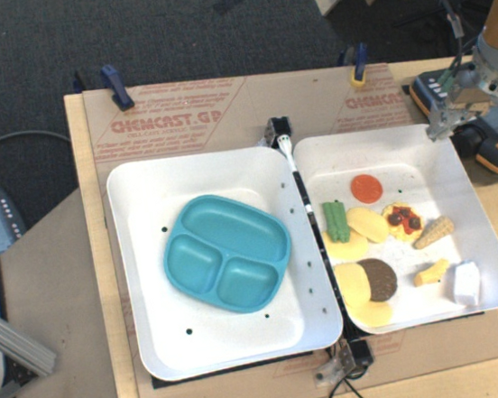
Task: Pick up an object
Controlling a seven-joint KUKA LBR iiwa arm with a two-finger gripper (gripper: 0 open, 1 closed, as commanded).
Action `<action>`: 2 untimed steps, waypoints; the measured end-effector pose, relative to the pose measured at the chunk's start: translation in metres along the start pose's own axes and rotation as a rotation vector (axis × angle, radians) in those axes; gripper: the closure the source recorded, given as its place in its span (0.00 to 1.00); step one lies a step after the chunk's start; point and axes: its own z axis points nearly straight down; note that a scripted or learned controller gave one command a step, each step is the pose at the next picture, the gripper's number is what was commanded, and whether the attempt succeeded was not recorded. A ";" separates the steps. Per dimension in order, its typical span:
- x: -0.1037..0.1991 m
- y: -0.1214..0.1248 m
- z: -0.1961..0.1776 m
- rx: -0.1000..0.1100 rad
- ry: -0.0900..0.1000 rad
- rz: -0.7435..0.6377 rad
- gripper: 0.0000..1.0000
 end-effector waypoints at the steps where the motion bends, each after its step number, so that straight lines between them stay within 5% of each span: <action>1: 0.087 0.003 -0.002 0.001 0.010 -0.015 1.00; 2: 0.009 0.000 0.043 0.003 0.003 -0.002 1.00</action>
